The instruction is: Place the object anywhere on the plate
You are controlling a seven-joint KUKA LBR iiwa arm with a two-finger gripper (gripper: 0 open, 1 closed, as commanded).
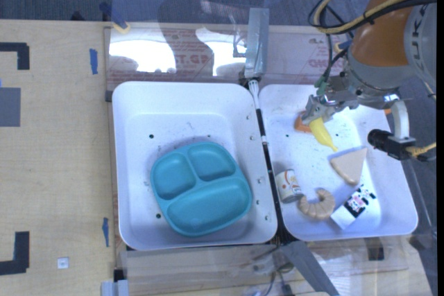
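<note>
One camera looked down from above the bench (48, 149) at a slant, far enough to take in both bins, left (132, 149) and right (399, 197), with the arm (388, 24) entering from the right.

A: Left bin (132, 149): plate (201, 187) sits inside, toward the near side.

B: Right bin (402, 211): can (287, 185) near-left, croissant (316, 204) just right of it, carton (355, 207) further right, wedge (349, 166) behind the carton.
</note>
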